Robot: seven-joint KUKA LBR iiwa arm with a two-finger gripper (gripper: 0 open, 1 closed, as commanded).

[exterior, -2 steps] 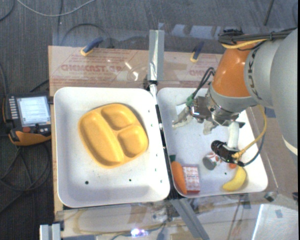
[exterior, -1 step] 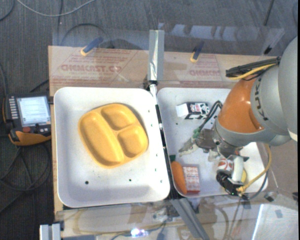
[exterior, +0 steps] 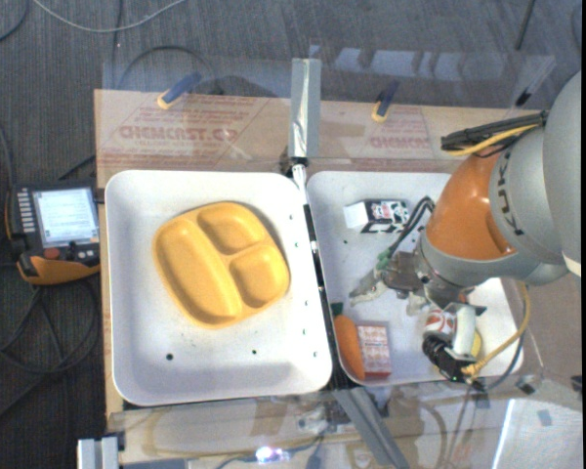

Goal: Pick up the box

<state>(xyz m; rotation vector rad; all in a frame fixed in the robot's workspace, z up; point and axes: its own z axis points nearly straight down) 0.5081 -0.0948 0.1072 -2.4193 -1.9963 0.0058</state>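
A small reddish box (exterior: 374, 348) lies flat near the front wall of the right bin (exterior: 332, 198), beside an orange rounded object (exterior: 346, 346). A white and black carton (exterior: 375, 213) sits at the bin's back. My gripper (exterior: 398, 276) hangs low over the middle of the right bin, between the two, under the orange-banded wrist (exterior: 469, 213). It is above and to the right of the reddish box and does not touch it. Nothing shows in its grasp.
The left bin (exterior: 127, 360) holds a yellow divided tray (exterior: 222, 261). A white and yellow item (exterior: 457, 332) lies at the right bin's front right, partly under the arm. A handheld pendant (exterior: 57, 223) rests left of the bench.
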